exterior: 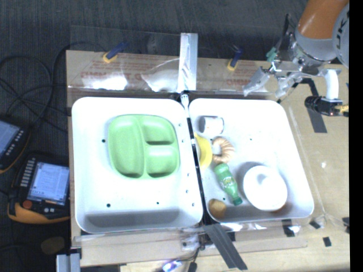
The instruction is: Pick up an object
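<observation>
Above right bin's far rim, hand [271, 83] spread open, green bottle [227, 183] well apart.

Landmark = left white bin [85, 152]: green divided tray [143, 146] lies inside it, roughly centred, and a second white bin [295, 152] butts against its right wall. Behind the left bin, a clear plastic sheet [142, 72] runs along the bench's back edge, held by a yellow-and-blue clamp [114, 51] above the bin's back-left area and another clamp [233, 61] further right. Off the bench to the left of the bin: black cables [34, 95], a handheld pendant with a lit screen [42, 186], part of another dark screen [10, 143] above it
</observation>
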`<move>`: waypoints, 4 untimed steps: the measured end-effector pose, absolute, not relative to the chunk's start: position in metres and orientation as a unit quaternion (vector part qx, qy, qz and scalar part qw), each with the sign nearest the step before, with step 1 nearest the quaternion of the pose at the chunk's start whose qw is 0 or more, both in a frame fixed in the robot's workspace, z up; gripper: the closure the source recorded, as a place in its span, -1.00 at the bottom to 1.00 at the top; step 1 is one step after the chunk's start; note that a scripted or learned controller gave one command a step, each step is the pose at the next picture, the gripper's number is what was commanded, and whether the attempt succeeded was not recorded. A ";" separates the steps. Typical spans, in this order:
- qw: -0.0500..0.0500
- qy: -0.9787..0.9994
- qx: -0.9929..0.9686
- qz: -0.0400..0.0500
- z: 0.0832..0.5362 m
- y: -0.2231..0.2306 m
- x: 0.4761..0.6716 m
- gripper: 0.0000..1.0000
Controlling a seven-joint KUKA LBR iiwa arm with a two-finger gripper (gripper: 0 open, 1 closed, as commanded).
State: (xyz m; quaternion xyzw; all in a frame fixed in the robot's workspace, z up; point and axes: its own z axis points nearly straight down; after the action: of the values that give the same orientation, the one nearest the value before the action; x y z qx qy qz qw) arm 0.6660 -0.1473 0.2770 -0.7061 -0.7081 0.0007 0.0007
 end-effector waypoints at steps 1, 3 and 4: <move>0.001 -0.758 -0.652 0.001 0.118 -0.115 0.641 -1.00; -0.011 -0.822 -0.570 -0.007 0.110 -0.096 0.586 -1.00; 0.000 -0.758 -0.653 0.001 0.221 -0.042 0.567 -1.00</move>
State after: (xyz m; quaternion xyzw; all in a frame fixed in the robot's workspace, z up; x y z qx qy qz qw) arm 0.5672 -0.0419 0.2210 -0.6526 -0.7577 0.0008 0.0003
